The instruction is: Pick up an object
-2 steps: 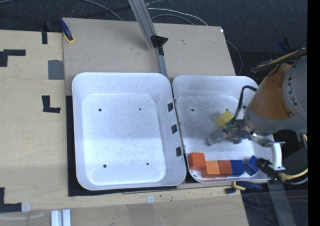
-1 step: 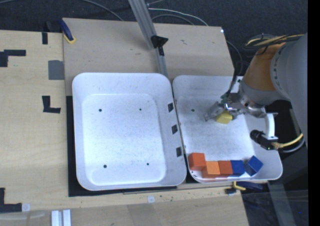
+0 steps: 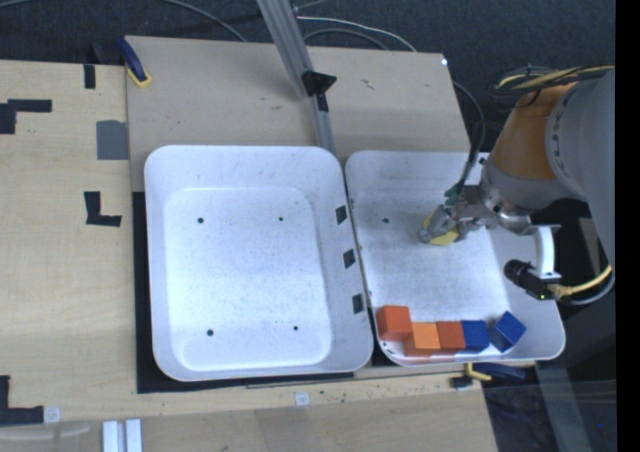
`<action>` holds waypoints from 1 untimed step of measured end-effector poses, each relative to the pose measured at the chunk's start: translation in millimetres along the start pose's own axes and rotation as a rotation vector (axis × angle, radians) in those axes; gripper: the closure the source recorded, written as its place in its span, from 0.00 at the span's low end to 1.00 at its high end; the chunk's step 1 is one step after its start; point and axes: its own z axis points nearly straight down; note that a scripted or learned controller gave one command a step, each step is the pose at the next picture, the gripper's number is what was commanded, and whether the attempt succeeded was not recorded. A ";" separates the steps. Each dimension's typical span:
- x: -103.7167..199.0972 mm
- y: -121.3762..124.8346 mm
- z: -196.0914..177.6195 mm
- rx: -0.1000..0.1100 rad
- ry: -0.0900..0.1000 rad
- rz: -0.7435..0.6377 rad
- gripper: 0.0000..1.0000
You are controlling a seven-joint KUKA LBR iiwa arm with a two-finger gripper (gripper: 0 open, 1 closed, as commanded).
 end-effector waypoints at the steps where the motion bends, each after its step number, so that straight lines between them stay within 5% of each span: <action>1: 77.9 7.8 5.8 -0.012 0.000 -0.004 1.00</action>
